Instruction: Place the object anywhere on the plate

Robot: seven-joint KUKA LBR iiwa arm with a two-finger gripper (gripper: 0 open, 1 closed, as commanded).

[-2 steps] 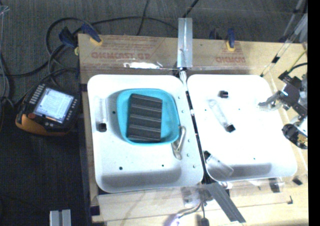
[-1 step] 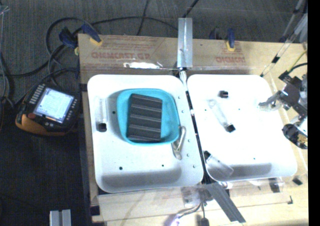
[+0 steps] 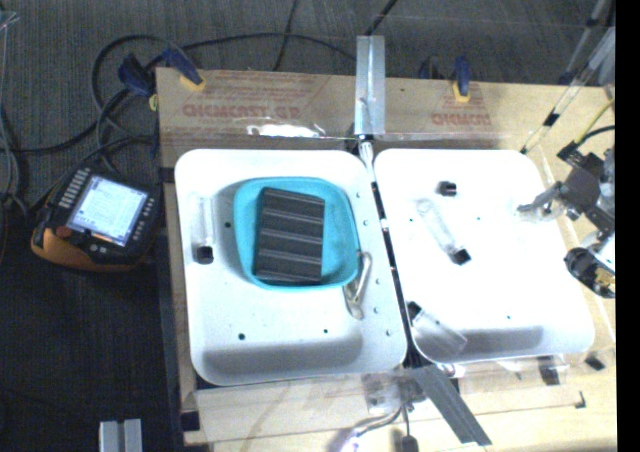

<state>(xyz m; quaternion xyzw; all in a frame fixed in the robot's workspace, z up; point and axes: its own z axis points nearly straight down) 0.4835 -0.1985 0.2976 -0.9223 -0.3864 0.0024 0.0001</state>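
A blue plate (image 3: 345, 230) lies in the left bin (image 3: 280, 350). A dark ridged rectangular block (image 3: 290, 234) rests flat on the plate, covering its middle. In the right bin (image 3: 510, 300) are two small black pieces (image 3: 446, 187) (image 3: 460, 256) with a clear tube (image 3: 436, 223) between them. My gripper (image 3: 548, 203) reaches in at the right bin's right edge, well away from the plate; nothing shows between its tips.
A clear tube (image 3: 200, 220) and a small black cube (image 3: 203, 253) lie left of the plate. A metal loop (image 3: 357, 287) sits by the plate's lower right. A clear piece (image 3: 436, 332) lies in the right bin's near-left corner. A teach pendant (image 3: 100, 215) sits on the floor at left.
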